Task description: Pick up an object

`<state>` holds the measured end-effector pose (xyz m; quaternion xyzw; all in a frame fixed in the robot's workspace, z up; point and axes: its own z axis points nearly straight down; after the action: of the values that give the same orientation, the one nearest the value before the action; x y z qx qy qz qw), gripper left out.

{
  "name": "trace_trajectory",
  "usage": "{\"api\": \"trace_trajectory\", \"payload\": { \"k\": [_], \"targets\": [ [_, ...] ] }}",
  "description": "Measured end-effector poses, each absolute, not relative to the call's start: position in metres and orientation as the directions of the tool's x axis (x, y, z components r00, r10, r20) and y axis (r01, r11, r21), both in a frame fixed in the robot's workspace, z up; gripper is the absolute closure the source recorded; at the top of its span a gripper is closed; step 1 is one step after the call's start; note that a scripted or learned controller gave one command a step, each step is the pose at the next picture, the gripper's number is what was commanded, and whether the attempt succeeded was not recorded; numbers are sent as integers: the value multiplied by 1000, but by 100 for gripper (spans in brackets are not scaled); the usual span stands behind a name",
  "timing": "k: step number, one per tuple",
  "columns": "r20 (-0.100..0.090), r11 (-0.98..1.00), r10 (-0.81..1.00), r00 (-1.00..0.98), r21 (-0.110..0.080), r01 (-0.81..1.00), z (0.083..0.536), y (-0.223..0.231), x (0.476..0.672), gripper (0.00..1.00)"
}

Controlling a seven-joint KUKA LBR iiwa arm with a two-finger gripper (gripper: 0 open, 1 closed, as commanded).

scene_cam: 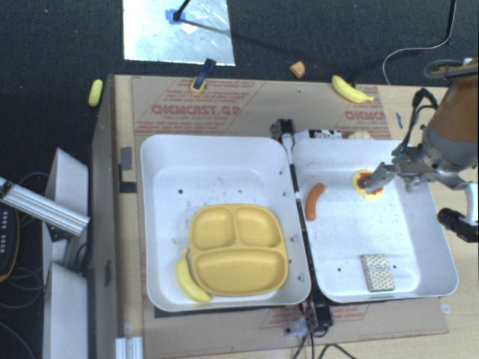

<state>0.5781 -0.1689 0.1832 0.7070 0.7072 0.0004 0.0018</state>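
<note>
The arm's gripper (374, 179) dips into the right bin (419, 275), directly over a small red-and-yellow toy (367, 185), apparently lining up a grasp; whether the jaws are open I cannot tell.

One fixed camera looks down at a slant from above the near side of the counter (224, 96), far enough off to take in both bins (161, 155) and the floor beyond.
</note>
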Motion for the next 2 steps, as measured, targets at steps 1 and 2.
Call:
{"api": "trace_trajectory", "payload": {
  "k": [1,2],
  "targets": [
    [-3,4,1000,-4,12,1000,90,-145,634,0],
    [1,5,1000,-5,5,1000,86,-84,670,0]
  ]
}}
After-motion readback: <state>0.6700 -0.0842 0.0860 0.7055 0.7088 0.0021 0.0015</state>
